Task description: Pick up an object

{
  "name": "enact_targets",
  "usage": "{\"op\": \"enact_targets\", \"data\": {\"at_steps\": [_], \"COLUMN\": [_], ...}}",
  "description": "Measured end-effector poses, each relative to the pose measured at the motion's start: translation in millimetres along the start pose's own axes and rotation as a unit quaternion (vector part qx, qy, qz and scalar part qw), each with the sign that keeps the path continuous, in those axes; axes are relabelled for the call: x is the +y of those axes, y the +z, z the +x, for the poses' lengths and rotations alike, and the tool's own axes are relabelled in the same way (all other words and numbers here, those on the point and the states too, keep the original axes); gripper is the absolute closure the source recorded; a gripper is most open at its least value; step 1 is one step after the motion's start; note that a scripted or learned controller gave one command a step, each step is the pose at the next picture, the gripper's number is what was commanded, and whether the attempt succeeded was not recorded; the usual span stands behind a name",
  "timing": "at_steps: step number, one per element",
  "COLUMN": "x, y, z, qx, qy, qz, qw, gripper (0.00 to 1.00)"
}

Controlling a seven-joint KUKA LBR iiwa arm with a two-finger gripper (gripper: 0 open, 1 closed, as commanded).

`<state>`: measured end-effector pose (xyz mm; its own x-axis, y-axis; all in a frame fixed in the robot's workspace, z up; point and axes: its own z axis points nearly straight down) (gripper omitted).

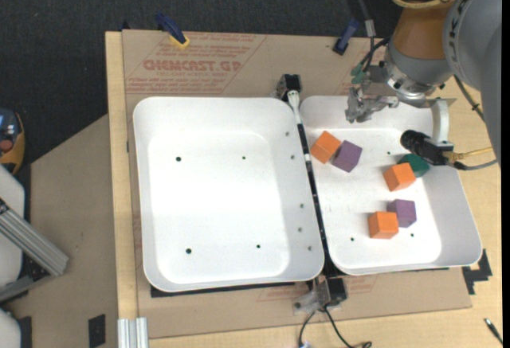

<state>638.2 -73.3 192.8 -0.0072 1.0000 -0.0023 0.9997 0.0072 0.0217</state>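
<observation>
My gripper (pixel 360 112) hangs over the back of the right bin (pixel 458 215), pointing down with nothing visible between its fingers. Just in front of it and to its left lie an orange cube (pixel 325 146) and a purple cube (pixel 347 156), touching each other. Further right an orange cube (pixel 399 176) sits against a green block (pixel 414 165). Near the bin's front, another orange cube (pixel 383 224) touches a purple cube (pixel 405 213).
The left bin (pixel 215 195) stands beside the right one, with a black clip (pixel 288 87) at the back of the seam. A black cable fitting (pixel 424 147) overhangs the right bin's right side. Blue clamps (pixel 172 30) hold the cardboard at the back.
</observation>
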Motion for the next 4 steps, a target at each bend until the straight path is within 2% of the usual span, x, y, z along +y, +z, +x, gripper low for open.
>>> {"op": "enact_targets", "data": {"at_steps": [1,2,3,4], "x": [3.2,30.3,31.0,30.7], "y": [-27.3,-11.7,-37.9,-43.3], "z": [104.5,162.0,157.4,151.5], "qx": [0.004,0.002,0.001,0.001], "qy": [-0.002,0.0,0.003,0.004], "qz": [0.007,0.009,0.008,0.009], "qw": [1.0,1.0,1.0,1.0], "gripper": [1.0,1.0,1.0,1.0]}}
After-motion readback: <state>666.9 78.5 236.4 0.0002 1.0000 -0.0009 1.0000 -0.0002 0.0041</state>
